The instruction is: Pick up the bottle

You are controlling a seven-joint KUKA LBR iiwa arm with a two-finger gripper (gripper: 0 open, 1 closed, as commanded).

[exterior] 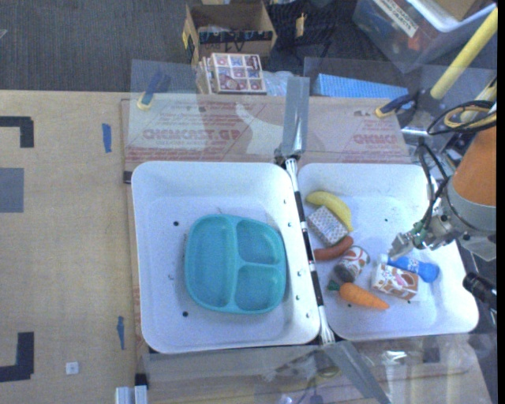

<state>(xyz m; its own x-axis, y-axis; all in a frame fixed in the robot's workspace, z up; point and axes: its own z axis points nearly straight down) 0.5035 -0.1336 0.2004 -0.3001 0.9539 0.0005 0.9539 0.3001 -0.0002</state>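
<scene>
My arm [481,170]: cut off by the right edge beyond the orange band.
My tool [417,239]: too small and blurred to read its fingers.
Bottle [413,267]: blue, its upper end hidden under my tool (label unreadable).
Cardboard box [229,24]: top cropped.

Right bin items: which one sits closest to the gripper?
The blue bottle, right beneath the gripper. The carton, carrot and banana lie farther left.

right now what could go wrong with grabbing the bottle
The pincer sits at the white-cap end of the blue bottle, so it could pinch the cap and let the bottle slip out. The small carton lies against the bottle and could be nudged or grabbed instead. The carrot beside the carton might then get shoved.
</scene>
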